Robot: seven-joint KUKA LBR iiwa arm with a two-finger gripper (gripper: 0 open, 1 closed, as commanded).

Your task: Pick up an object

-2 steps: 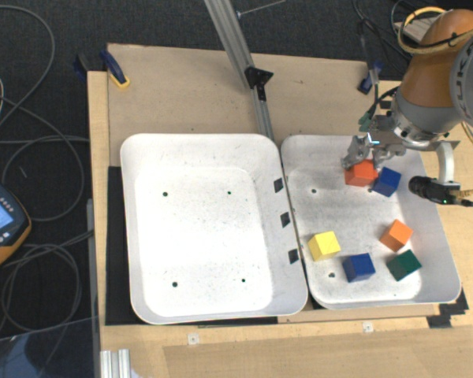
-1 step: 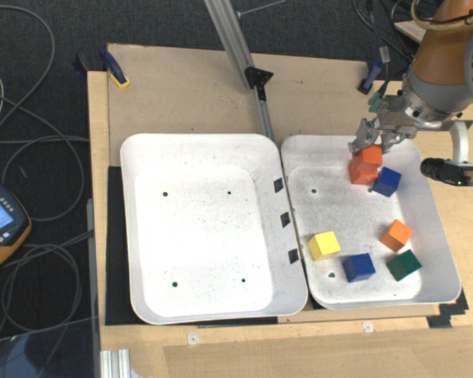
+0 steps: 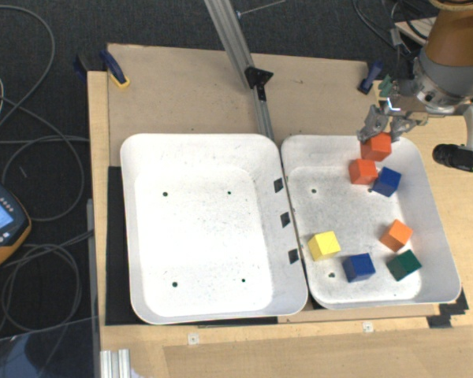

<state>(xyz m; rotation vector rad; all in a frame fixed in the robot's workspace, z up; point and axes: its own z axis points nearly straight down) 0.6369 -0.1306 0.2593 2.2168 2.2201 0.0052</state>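
My gripper (image 3: 383, 133) hangs over the far end of the right bin (image 3: 433, 211), its fingers closed on the top of an orange-red cube (image 3: 379, 146). Just below it in the bin lie a second orange-red cube (image 3: 363, 172) and a blue cube (image 3: 386, 182). Nearer the front are an orange cube (image 3: 396, 235), a green cube (image 3: 404, 264), another blue cube (image 3: 359, 267) and a yellow cube (image 3: 325, 245).
The left bin (image 3: 142, 211) sits beside the right one, with small black clips (image 3: 284, 219) along the shared edge. A metal bar (image 3: 236, 46) slants across the bench at the back. Cables and a handheld pendant (image 3: 0, 219) lie off the bench to the left.
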